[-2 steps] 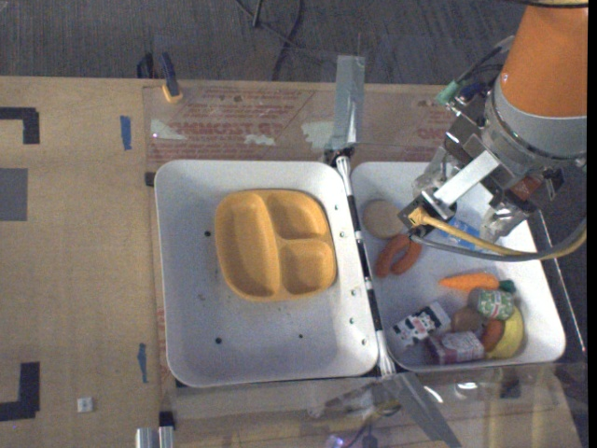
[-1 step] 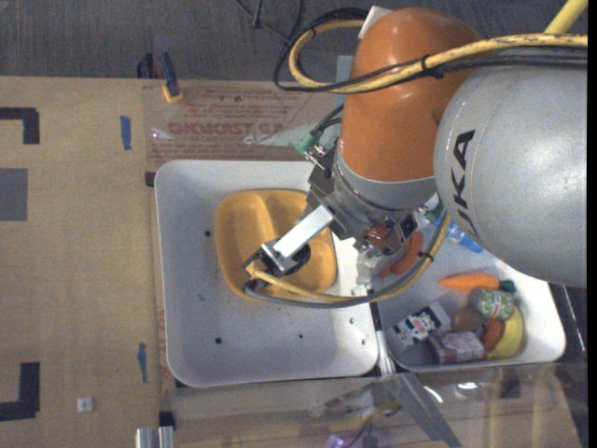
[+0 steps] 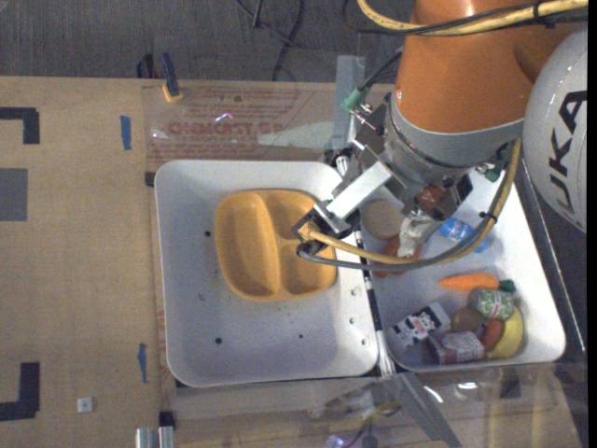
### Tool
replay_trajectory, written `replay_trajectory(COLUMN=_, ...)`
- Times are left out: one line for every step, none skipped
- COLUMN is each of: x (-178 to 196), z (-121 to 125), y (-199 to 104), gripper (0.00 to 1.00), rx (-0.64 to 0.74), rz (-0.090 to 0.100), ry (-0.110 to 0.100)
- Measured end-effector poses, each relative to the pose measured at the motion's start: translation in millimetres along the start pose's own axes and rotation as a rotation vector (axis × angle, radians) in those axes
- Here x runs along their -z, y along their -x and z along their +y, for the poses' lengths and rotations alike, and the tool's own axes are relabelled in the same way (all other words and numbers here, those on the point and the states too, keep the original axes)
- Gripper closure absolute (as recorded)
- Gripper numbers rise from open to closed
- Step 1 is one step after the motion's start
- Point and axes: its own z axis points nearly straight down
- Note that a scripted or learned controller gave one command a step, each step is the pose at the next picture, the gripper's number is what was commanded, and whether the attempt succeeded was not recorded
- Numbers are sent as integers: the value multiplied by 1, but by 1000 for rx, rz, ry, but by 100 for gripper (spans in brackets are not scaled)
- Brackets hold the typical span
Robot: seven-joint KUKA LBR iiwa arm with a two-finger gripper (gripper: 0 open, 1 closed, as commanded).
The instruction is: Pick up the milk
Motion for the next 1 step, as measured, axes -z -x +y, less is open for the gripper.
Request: replay_trajectory(x=-50, z=-66, y=-63, gripper=0, rx=-126, rz=2, ry=1)
